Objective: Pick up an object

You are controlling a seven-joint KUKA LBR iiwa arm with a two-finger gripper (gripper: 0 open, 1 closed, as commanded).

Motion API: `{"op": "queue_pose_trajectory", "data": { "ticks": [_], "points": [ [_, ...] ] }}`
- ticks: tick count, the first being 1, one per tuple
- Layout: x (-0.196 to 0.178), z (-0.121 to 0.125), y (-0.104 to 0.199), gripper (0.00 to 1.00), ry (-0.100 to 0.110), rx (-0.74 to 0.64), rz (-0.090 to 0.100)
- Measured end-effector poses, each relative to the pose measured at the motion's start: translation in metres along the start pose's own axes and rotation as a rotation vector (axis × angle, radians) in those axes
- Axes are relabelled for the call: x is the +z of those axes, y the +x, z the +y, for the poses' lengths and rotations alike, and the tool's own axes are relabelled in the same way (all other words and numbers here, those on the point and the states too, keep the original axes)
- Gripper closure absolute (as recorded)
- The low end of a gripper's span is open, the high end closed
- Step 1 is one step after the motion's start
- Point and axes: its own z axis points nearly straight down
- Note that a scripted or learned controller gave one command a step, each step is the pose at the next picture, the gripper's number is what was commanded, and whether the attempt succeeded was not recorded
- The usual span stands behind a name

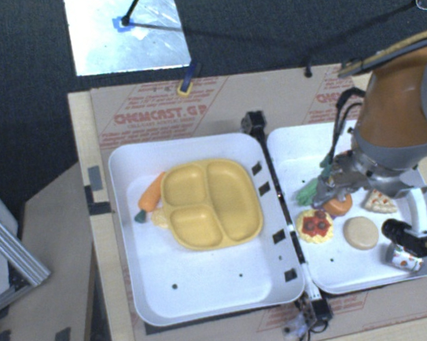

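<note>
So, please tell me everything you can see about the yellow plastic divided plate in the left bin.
The yellow plastic divided plate is a rounded-square dish with three compartments: two in its upper half and one wide one across its lower half, parted by raised ridges. It looks like smooth, matte plastic. It lies flat and slightly rotated in the left white bin, nearer the far wall. An orange toy carrot with a green tip rests against its left edge, and a small pale yellow piece peeks out below it there.

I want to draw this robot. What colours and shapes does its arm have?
The arm is fat and rounded: a big orange band, with smooth grey below it and a grey part with dark letters at the edge. Thin black cables loop beside it. Its tool is small, dark grey metal.
</note>
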Motion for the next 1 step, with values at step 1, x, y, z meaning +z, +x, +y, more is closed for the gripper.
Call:
{"op": "queue_pose_trajectory", "data": {
  "ticks": [1],
  "points": [
    [0.0008, -0.0053, 0.0071, 1.0, -0.003, -0.004, 0.0]
  ]
}}
